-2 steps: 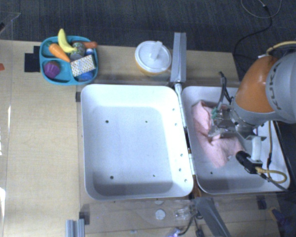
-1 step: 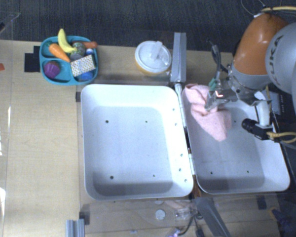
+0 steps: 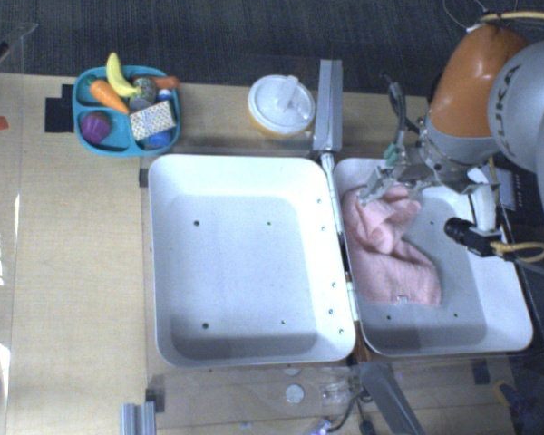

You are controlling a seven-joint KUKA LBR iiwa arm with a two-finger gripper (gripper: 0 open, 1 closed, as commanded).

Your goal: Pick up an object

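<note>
the pincer sits low on the pink cloth's twelve o'clock edge, seemingly to pinch a fold; grip state unclear.

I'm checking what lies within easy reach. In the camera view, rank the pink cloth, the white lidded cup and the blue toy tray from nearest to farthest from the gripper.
1. Pink cloth: right bin, directly under the gripper.
2. White lidded cup: on the bench behind the bins, to the view's left.
3. Blue toy tray: far left on the bench.
</note>
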